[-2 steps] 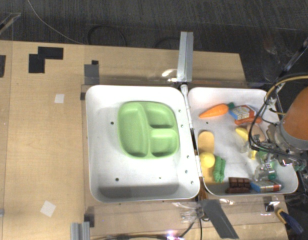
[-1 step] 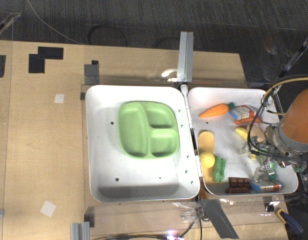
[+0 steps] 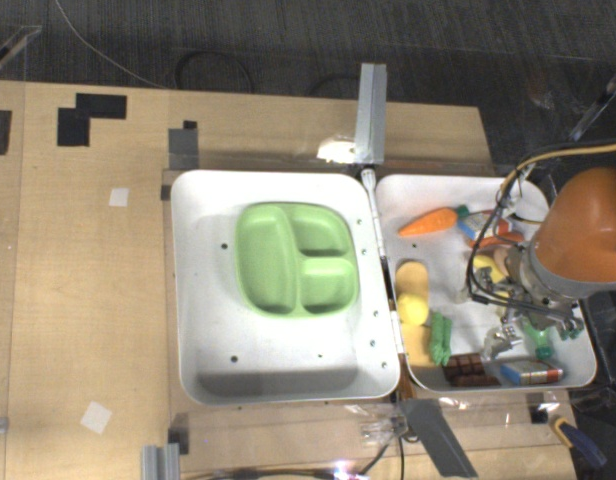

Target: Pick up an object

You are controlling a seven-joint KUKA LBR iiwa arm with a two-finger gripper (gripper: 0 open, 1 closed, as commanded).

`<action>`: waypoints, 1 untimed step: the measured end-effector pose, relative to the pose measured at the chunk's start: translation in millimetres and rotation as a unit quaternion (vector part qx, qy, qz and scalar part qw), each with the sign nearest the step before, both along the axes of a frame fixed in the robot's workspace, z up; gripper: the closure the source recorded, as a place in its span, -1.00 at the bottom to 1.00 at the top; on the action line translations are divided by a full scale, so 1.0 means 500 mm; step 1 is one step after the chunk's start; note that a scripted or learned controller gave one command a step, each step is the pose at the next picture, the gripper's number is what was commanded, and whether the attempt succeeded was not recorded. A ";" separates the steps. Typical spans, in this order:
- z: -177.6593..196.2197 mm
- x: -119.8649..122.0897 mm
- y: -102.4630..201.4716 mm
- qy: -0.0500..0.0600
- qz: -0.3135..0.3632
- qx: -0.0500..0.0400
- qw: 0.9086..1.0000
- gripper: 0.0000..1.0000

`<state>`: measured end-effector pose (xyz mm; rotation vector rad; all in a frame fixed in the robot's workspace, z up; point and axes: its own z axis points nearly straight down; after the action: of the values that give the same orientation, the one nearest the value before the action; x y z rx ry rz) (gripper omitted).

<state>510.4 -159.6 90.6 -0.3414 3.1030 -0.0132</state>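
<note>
A broad, rounded orange band (image 3: pixel 586 220) caps the grey metal arm (image 3: pixel 556 280) above its wrist. Thin black and yellow cables (image 3: pixel 508 193) loop from the band's upper edge down past the wrist. Below sits a two-finger gripper (image 3: pixel 508 340) of silvery metal, with small brackets and dark fittings clustered around it.

From my feed I read no text, label, brand or number anywhere; the small packet (image 3: pixel 532 373) in the right bin (image 3: pixel 588 373) is too blurred to make out.
</note>
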 end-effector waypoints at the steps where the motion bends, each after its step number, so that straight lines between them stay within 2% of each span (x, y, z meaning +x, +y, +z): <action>1: -0.001 -0.007 -0.075 0.000 0.112 -0.001 0.994 -1.00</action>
<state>506.6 -197.3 90.0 -0.6865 3.0453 -0.0113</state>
